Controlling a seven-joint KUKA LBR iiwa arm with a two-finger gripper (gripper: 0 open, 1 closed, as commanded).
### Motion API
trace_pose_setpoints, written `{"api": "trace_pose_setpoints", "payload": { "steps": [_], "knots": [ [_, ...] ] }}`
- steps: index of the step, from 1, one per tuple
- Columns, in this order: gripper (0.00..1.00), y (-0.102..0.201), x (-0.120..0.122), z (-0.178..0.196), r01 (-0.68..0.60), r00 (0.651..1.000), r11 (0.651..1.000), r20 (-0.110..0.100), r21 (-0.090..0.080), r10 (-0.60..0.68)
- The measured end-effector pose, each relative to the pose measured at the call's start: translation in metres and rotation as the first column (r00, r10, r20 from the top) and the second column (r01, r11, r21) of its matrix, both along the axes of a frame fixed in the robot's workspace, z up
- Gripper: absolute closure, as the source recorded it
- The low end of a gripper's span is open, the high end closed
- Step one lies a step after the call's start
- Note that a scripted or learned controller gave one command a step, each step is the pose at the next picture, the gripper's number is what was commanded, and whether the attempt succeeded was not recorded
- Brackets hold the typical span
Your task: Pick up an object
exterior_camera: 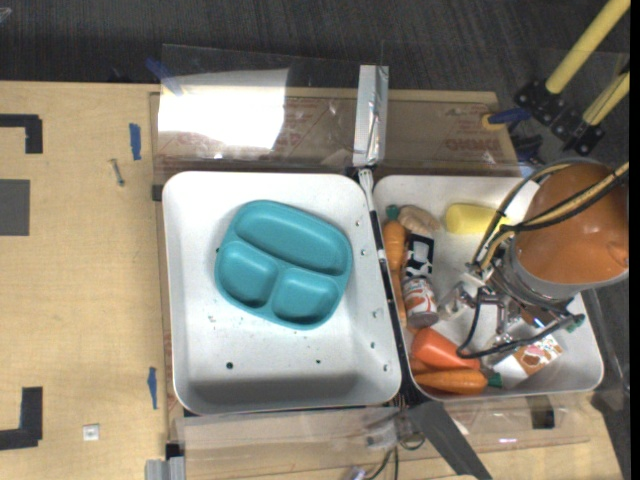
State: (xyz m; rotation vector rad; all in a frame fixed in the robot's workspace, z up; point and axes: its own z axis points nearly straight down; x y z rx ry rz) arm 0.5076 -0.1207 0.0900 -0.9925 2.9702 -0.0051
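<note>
We've got the gripper [497,320] down in the right bin [590,368] near the carrots [447,353]; can't tell its state; nothing visibly held; pick not done.

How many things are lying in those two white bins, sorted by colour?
Teal: 1, the divided plate in the left bin.
Orange: 3, carrot-like pieces in the right bin.
Yellow: 1, a rounded piece.
Other: 2, a printed bottle, a small packet.
Total: 7 that I can make out; the arm hides part of the right bin.
</note>
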Motion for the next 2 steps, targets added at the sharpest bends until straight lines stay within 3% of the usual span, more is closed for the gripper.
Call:
{"api": "trace_pose_setpoints", "payload": {
  "steps": [1,2],
  "knots": [
    [1.0,0.002,0.004,0.013,-0.002,1.0,1.0,0.014,0.002,0.002],
    [1.0,0.01,0.014,0.176,-0.264,0.965,0.965,0.003,-0.004,0.264]
  ]
}}
